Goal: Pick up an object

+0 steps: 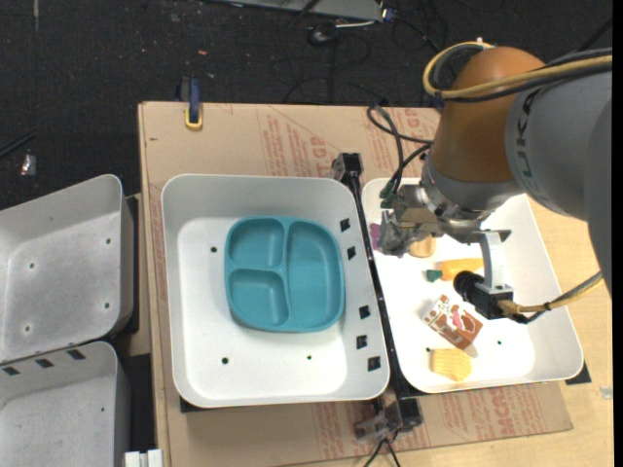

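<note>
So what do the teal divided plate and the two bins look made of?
Teal divided plate: likely moulded plastic, smooth satin, judging by its rounded compartment ridges and soft sheen. Left bin and right bin: probably thin formed plastic, white, matte, with rounded corners.

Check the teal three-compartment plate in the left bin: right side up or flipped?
Right side up. The teal three-compartment plate lies flat on the floor of the left white bin, its raised dividers and hollow compartments facing the camera, nothing in them.

Teal divided plate (285,274) sat in white left bin (185,261); right bin (545,353) white, with red-brown patterned packet (454,323), yellow piece (449,363)
</note>
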Motion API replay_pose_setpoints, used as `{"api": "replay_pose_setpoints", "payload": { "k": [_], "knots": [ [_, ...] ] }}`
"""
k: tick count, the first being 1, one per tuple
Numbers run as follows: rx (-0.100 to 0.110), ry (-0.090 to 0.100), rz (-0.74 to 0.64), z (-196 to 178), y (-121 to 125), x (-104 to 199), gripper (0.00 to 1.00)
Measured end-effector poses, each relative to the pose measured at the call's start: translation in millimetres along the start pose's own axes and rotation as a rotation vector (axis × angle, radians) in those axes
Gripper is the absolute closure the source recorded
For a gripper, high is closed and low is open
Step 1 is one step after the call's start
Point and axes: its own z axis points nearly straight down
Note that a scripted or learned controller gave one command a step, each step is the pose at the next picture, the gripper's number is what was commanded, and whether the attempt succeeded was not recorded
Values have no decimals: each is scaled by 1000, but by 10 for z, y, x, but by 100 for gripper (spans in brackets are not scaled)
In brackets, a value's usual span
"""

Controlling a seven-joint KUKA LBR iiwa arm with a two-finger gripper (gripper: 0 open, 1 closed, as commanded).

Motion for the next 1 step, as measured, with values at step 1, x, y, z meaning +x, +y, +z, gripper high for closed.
{"api": "replay_pose_setpoints", "payload": {
  "k": [1],
  "knots": [
    [0,1,-2,-19,-100,603,100]
  ]
}}
